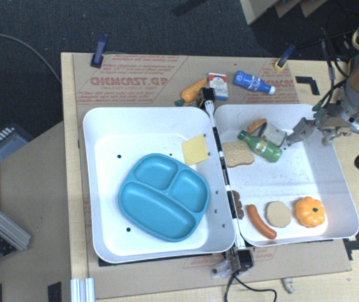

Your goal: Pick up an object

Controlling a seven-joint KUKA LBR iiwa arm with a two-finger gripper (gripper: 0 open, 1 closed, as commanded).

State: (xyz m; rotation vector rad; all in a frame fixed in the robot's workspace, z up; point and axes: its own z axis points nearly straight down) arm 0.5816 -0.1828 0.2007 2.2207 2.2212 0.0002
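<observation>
1. The gripper (306,129) hovered over the right bin (330,168) toward its 1 o'clock corner, fingers spread, pinching nothing.
2. A green bottle (261,146) lay just beside it, at its 8 o'clock.
3. A small pumpkin (309,211) sat at the bin's 5 o'clock.

The two bins (97,143) look like smooth white plastic with a slight sheen, and the blue divided plate (163,195) is smooth, matt plastic. Beneath them the counter (135,80) looks like matt brown cardboard with red print. The green bottle (262,146) is glossy.
</observation>
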